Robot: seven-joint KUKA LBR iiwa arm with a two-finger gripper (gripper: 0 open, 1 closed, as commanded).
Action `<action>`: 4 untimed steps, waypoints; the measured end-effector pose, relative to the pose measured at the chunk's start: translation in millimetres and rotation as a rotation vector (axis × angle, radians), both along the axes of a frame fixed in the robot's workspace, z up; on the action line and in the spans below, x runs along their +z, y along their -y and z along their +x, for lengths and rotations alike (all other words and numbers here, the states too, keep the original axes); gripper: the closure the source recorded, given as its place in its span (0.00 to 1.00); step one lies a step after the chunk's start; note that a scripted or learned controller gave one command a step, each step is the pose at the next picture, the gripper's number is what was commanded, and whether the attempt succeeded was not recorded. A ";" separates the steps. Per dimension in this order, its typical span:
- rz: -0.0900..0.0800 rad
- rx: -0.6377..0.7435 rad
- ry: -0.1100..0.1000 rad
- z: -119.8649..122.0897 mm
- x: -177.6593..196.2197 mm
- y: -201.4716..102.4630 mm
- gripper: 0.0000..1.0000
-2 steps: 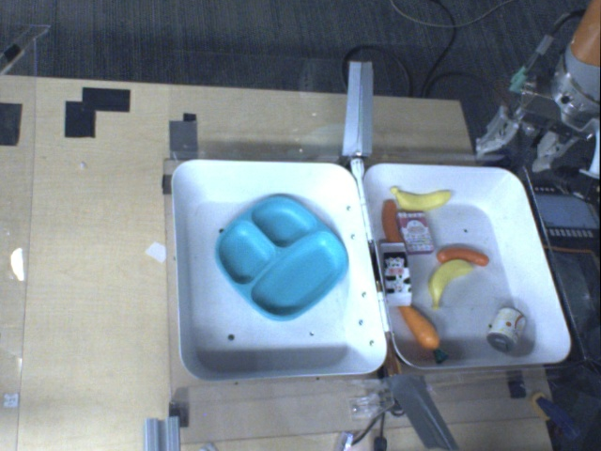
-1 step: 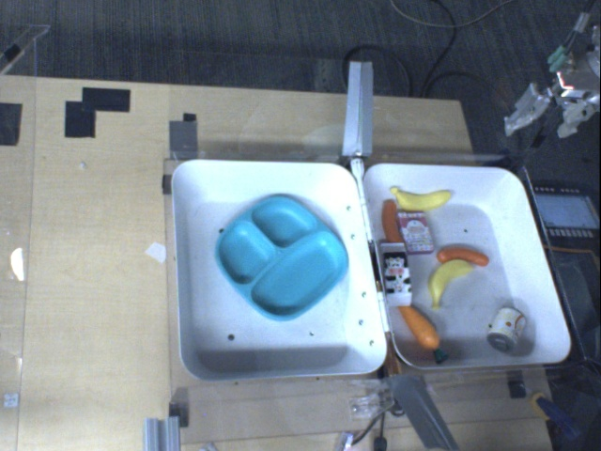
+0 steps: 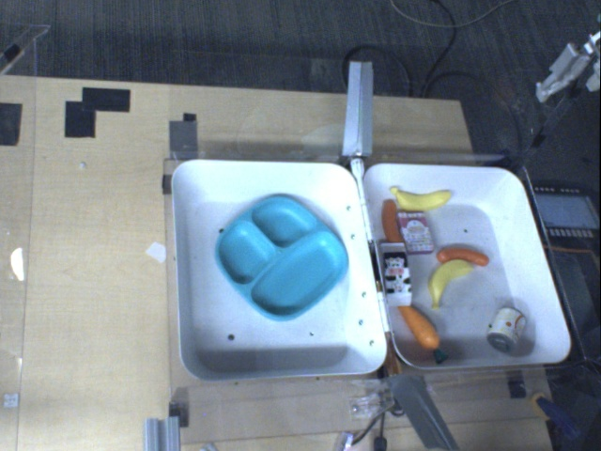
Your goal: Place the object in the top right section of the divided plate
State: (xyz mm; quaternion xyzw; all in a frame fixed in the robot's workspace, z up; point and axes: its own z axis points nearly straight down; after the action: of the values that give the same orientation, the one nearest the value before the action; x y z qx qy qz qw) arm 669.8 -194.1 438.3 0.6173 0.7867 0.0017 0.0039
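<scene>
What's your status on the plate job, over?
Gripper up at far right, off the bins. Blue divided plate in left bin, sections bare. Toy food in right bin, nothing picked.

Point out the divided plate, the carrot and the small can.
divided plate (image 3: 282, 256): camera view, central ridge between sections.
carrot (image 3: 419, 327): camera view, middle of the orange body.
small can (image 3: 505, 328): camera view, its labelled side.

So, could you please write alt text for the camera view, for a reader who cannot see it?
A blue divided plate lies in the left white bin. The right white bin holds two bananas, two sausages, a carrot, a small can and two small packets.
</scene>
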 end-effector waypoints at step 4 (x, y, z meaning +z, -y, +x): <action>-0.005 0.771 0.001 -49.3 -119.5 -81.6 0.00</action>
State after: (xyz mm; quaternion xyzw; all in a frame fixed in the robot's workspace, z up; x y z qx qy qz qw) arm 620.5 -112.5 318.8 0.2760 0.9611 0.0013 0.0049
